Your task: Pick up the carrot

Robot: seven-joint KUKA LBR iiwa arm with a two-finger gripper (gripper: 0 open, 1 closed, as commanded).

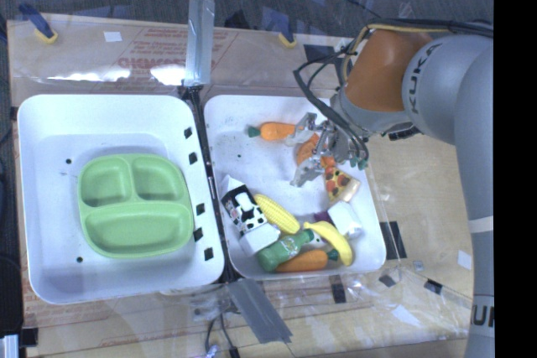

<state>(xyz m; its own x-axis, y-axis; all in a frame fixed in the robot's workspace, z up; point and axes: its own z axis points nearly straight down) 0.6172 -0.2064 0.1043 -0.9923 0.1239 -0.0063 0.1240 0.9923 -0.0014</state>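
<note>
Camera view: slanted look down at both bins on the tabletop (419, 205).
Claw: claw (312, 157) sits low in the right bin (243, 117), fingers spread, one orange piece between them, though whether it's actually gripped is hard to tell.
Carrot: carrot (277, 131) lies near the far wall, just left of the claw.
Crowding: near edge packed with banana (331, 239), corn (277, 214), bottle (285, 250).
Open room: bare floor mid-left of that bin.
Left bin: green plate (134, 205).

Both white bins (50, 138) look smooth, slightly glossy plastic, green divided plate (134, 205) matt plastic, carrot (277, 131) & other toy food smooth molded plastic w/ faint sheen, gripper (312, 157) shiny bare metal, arm (445, 88) satin grey w/ glossy orange band.
</note>
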